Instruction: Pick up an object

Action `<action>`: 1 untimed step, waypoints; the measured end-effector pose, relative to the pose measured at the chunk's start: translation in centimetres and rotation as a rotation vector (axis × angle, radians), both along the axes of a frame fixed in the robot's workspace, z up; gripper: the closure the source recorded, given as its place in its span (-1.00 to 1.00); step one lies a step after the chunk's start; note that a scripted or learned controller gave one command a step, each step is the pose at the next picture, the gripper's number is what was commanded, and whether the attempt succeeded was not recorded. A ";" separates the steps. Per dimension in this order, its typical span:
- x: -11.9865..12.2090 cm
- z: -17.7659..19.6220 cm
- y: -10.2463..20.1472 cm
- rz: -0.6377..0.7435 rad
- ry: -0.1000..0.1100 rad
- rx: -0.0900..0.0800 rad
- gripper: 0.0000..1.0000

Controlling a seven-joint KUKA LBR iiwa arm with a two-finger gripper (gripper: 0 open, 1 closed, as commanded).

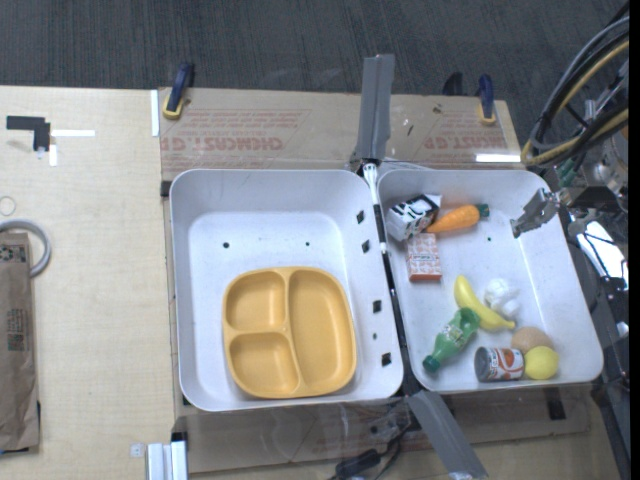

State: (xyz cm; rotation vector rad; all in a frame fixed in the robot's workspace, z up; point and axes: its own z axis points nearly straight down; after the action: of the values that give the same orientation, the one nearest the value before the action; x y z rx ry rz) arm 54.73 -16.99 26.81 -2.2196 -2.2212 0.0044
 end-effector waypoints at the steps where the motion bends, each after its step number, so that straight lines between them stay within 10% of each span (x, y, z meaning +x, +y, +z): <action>1: -2.6 -14.4 -0.1 -0.240 0.000 0.000 -1.00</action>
State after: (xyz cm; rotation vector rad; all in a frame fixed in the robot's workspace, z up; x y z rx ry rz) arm 52.16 -17.07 12.43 -2.4690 -1.9397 0.0046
